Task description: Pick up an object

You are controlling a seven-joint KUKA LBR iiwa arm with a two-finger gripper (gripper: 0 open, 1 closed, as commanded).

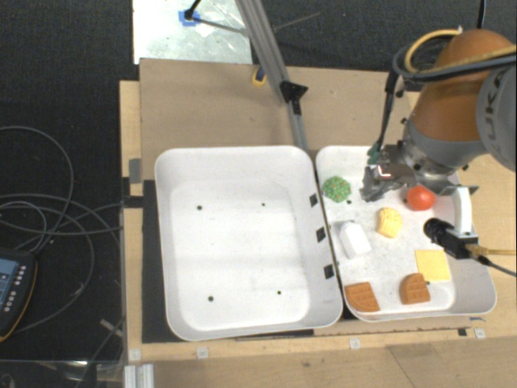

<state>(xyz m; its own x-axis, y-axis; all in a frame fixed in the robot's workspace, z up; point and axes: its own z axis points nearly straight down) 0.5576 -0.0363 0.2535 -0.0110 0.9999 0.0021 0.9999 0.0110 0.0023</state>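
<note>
Over the right-hand shallow white bin (485, 293) hangs the grey arm with its orange band (456, 79), and the dark pincer (378, 183) sits low at the bin's far side, just right of the green bumpy ball (337, 188) and just left of the round red tomato-like piece (419, 197) (how wide it stands I cannot tell, and nothing shows between its tips). The yellow corn-like chunk (389, 222) lies near the bin's middle with the white rounded block (353, 238) to its left, close to the dividing wall. Along the near rim: an orange waffle-like square (362, 297), a brown bread-like piece (414, 288) and a flat yellow square (433, 264), set apart from one another. Open floor lies between the ball and the block. The left-hand white bin (174, 241) offers wide bare floor, and the brown worktop (210, 103) beyond is open too.
</note>
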